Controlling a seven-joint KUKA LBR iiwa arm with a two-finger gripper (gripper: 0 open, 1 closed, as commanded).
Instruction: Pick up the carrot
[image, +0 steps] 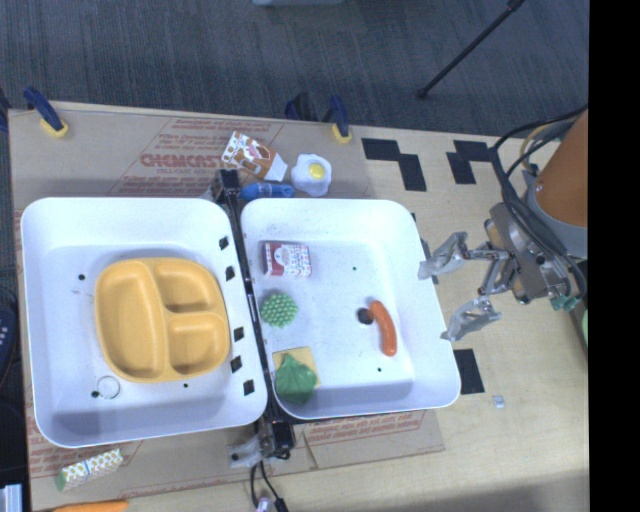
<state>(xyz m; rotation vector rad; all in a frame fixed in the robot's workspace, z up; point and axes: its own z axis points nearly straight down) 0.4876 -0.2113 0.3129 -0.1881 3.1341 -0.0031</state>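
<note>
Bins sit side by side on the cardboard-covered table (520, 440): the shallow white left bin (40, 300) carries a yellow plastic tray with three compartments (162, 318), and the shallow white right bin (425, 300) carries the rest. In that right bin, working across, lie a small red-and-white carton (285, 259), a knobbly green ball (279, 309), a leafy green toy vegetable on a yellow square (295, 374), and then the small orange carrot (384, 328), resting on the bin floor toward the right half, with a dark spot just beside its upper end. The carrot's long axis runs nearly up-down in the view, tipped slightly so the lower end sits further right. Beyond the bin's right rim hangs the two-finger metal gripper (458, 283), fingers spread wide and empty, their tips pointing left. The carrot therefore lies to the gripper's left and a little lower, across the rim; I judge the spread already straddles the carrot's length rather than its narrow width, so a wrist turn seems needed.
</note>
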